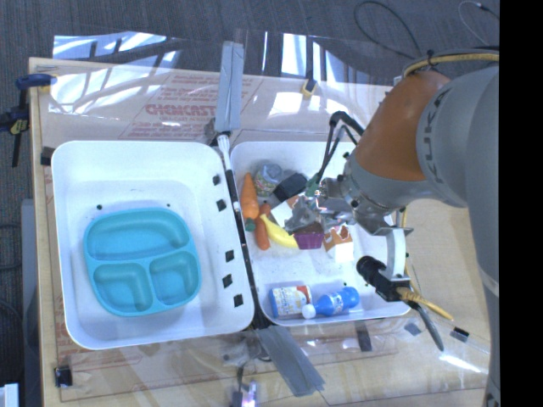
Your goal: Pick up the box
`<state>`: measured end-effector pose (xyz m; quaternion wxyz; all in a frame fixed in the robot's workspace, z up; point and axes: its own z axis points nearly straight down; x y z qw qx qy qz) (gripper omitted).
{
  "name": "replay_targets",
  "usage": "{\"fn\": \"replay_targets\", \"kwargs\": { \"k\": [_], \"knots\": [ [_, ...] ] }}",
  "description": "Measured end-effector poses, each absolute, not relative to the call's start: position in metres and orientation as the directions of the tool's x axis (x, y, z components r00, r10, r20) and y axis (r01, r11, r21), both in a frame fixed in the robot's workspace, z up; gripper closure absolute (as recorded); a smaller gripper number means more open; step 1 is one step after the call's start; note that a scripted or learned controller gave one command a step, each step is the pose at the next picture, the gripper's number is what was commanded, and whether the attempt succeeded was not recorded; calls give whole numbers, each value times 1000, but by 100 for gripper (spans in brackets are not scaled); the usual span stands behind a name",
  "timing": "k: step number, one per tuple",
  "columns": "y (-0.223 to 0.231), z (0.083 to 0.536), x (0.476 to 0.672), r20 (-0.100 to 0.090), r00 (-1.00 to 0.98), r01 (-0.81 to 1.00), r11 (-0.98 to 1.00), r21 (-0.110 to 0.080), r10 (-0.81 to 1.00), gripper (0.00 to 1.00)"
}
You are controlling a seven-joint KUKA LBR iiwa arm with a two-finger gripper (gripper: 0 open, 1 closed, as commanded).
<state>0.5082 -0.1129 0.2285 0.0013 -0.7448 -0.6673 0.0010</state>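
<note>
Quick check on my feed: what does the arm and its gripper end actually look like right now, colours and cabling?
The arm is a thick, rounded grey body with a broad orange band above the wrist. A yellow cable runs over its top and thin black cables loop near the wrist. The gripper is a cluttered metallic-and-black assembly, and a black cylindrical part with a white bracket hangs below the wrist.

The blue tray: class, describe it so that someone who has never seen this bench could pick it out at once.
Start at the two white bins lying side by side and take the left bin, away from the arm. The blue tray lies flat on its floor. It is light blue with rounded corners and three compartments, one long and two smaller, whereas the bottles and toy food are heaped in the right bin.
</note>
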Motion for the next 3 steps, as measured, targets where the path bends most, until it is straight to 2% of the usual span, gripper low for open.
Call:
{"fn": "replay_targets", "kwargs": {
  "k": [1,2,3],
  "knots": [
    [-28,190,476,0,69,998,-69,-6,998,100],
    [-45,236,555,0,101,995,-101,-3,995,100],
    [-69,219,629,-1,142,990,-142,-5,990,100]
  ]
}}
